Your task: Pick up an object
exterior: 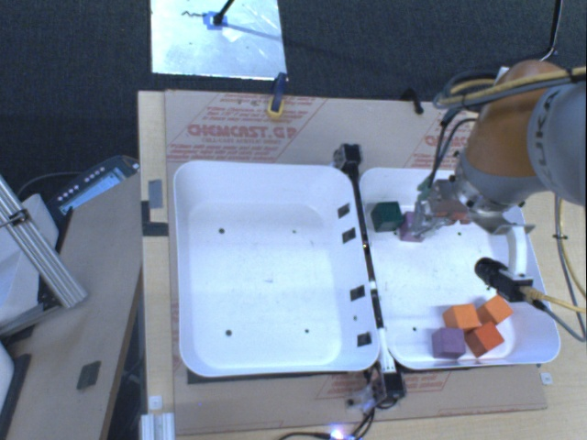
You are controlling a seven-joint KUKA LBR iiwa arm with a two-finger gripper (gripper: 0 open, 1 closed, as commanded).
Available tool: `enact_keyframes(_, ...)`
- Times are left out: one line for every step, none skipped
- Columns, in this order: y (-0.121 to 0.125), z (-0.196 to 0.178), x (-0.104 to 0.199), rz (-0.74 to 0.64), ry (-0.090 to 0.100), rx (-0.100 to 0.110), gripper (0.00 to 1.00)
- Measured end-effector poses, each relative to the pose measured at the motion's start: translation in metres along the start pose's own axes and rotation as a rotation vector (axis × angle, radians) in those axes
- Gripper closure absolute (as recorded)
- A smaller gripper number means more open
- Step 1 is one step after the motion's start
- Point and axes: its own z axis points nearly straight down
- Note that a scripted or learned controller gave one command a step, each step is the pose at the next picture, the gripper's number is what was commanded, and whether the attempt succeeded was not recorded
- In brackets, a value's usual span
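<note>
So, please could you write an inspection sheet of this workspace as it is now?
Surface: bench bears left bin and right bin.
Job's things: green block at right bin's top left; three orange blocks and purple block clustered bottom right.
Clutter: yellow clip on the board.
End effector: end effector low beside the green block.
Cables: black and yellow cables over the arm.
Surroundings: dark floor, metal sheet.

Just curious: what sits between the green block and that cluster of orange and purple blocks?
Bare white bin floor separates the green block from the cluster, seen from the overhead camera.
</note>
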Motion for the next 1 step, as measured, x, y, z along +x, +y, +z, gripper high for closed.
enact_keyframes(-0.0341, 0.0121, 0.0726, -0.003, 0.004, 0.007, 1.00)
